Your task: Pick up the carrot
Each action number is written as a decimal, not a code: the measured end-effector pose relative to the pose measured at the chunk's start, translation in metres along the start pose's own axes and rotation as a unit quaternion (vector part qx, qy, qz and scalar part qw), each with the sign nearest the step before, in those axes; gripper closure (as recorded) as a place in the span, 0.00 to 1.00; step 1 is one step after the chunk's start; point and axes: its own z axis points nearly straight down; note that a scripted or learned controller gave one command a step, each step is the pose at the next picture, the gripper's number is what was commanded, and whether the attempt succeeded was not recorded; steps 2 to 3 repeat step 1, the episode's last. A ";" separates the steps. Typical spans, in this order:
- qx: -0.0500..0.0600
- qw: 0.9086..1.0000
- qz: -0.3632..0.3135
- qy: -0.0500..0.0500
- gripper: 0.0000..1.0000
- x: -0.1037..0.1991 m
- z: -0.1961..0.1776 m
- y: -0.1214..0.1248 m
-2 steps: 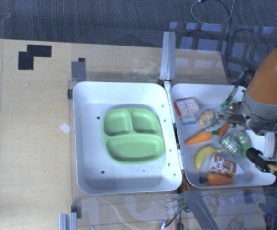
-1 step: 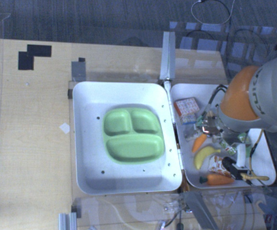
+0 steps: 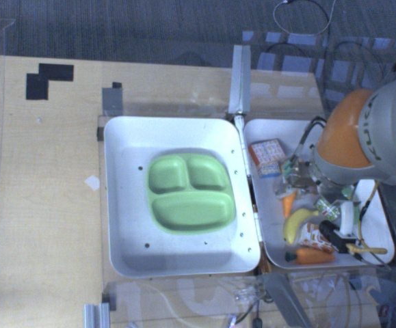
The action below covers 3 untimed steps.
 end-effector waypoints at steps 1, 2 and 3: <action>0.008 0.995 -0.100 0.000 1.00 0.055 -0.121 0.031; 0.008 0.995 -0.100 0.000 1.00 0.055 -0.121 0.031; 0.008 0.995 -0.100 0.000 1.00 0.055 -0.121 0.031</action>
